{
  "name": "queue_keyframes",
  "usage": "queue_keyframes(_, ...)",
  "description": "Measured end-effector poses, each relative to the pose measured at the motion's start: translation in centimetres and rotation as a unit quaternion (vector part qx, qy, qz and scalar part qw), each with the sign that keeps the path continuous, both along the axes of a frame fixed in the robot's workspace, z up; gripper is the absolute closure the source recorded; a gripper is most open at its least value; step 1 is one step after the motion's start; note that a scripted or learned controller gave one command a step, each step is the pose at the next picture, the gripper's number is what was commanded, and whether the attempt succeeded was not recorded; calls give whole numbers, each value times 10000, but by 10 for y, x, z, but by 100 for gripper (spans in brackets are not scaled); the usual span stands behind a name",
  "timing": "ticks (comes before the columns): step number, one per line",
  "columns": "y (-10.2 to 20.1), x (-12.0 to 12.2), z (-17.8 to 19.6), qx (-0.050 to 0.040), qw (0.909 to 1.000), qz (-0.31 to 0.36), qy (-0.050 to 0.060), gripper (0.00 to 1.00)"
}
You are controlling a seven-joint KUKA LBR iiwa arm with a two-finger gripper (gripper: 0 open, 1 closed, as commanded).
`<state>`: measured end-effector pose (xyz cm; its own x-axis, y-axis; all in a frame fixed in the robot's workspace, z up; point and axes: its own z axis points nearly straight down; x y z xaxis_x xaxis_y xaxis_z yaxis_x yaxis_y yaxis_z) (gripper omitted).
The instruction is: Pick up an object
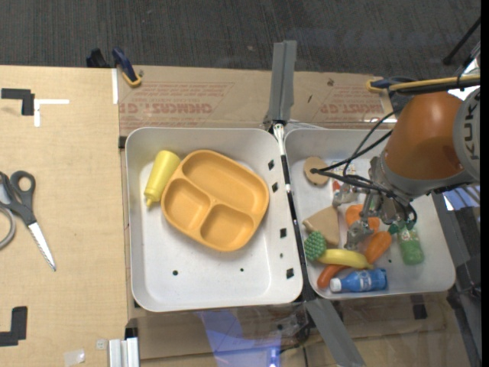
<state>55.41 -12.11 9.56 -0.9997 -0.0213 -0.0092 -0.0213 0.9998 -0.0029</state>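
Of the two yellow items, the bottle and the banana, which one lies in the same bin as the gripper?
The banana, in the right bin, just below the gripper. The yellow bottle lies in the left bin, beside the orange tray.

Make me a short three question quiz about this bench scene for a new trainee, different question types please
1. True or false: the orange divided plate lies in the left bin.
2. Which item lies nearest the front wall of the right bin? A) banana B) blue bottle C) green bottle
3. Fill in: the yellow bottle lies against the plate's ____ side in the camera view.

Key: 1 true; 2 B; 3 left. The claw hangs over the right bin's toys.
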Motion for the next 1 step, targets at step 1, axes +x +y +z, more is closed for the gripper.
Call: queue_keyframes(1, 1, 3, 11, -6, 10000, 17, -41, 100)
